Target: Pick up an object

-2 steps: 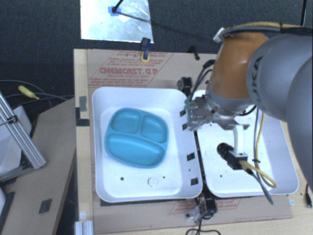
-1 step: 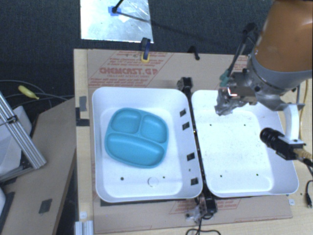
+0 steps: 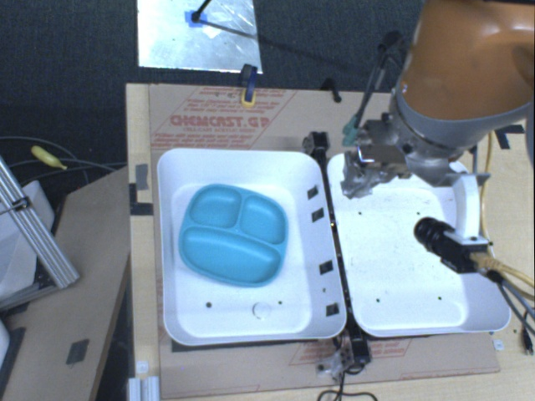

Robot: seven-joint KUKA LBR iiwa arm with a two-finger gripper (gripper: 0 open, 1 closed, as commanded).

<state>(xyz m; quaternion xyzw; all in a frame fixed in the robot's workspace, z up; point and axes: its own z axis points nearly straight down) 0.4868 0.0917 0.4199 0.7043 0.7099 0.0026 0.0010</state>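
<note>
Dark carpet floor (image 3: pixel 67 57) lay behind the tabletop (image 3: pixel 209 111). A shiny metal sheet (image 3: pixel 196 23) sat on it. Aluminium rail (image 3: pixel 33 232) stood at left.

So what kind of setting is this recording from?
Most likely a robotics lab test bench: two shallow white bins, the left bin and right bin, sit on a cardboard sheet, aluminium framing stands alongside, and the arm's gripper hangs over the right bin.
</note>
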